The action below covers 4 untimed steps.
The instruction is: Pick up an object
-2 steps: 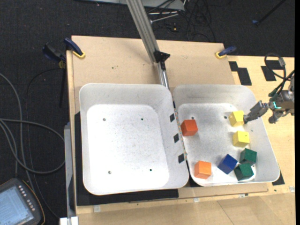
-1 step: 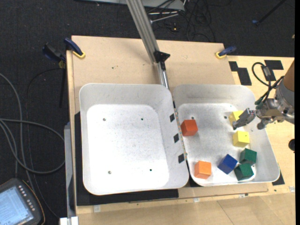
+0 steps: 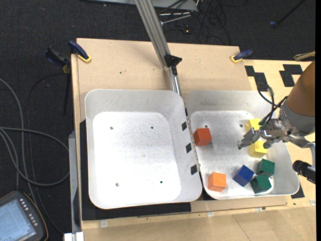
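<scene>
Your hand [image 3: 253, 138] hovers over the yellow block [image 3: 258, 148] at the right bin's [image 3: 220, 115] three o'clock; whether it grips, you cannot tell. The block looks light and stiff, so pinch two flat opposite faces.

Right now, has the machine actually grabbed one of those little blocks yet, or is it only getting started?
Already done: the arm has reached the right-hand white bin, and its two-finger gripper sits low by the yellow blocks. No block is visibly between its fingers. Left to do: close on one and lift it. The red-orange cube, orange cube, blue cube and green blocks lie untouched.
</scene>
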Available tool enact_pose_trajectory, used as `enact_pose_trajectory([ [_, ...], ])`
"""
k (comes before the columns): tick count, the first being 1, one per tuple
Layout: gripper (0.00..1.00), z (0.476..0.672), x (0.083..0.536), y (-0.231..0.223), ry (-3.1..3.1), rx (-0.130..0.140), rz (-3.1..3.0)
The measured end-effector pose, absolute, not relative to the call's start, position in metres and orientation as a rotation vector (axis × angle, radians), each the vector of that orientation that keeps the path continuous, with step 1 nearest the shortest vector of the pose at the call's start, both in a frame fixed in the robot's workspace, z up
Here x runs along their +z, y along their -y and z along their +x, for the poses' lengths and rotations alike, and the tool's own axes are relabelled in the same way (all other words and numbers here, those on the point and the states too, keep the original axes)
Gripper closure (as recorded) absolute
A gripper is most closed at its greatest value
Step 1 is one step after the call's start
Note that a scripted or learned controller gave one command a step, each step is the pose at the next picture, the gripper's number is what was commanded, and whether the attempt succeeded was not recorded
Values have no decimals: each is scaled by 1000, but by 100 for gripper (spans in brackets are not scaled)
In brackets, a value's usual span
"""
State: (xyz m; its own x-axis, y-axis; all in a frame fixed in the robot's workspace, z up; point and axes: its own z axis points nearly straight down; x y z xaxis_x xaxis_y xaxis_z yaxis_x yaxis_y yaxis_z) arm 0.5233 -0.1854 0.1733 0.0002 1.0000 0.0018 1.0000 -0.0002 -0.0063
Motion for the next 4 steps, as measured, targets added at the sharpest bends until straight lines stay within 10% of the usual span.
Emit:
enact_pose_trajectory([
  [1, 0, 524, 122, 177, 2228, -7, -2227],
  [2, 100, 525, 133, 177, 2229, -10, -2227],
  [4, 100, 525, 225, 184, 2228, -3, -2223],
])
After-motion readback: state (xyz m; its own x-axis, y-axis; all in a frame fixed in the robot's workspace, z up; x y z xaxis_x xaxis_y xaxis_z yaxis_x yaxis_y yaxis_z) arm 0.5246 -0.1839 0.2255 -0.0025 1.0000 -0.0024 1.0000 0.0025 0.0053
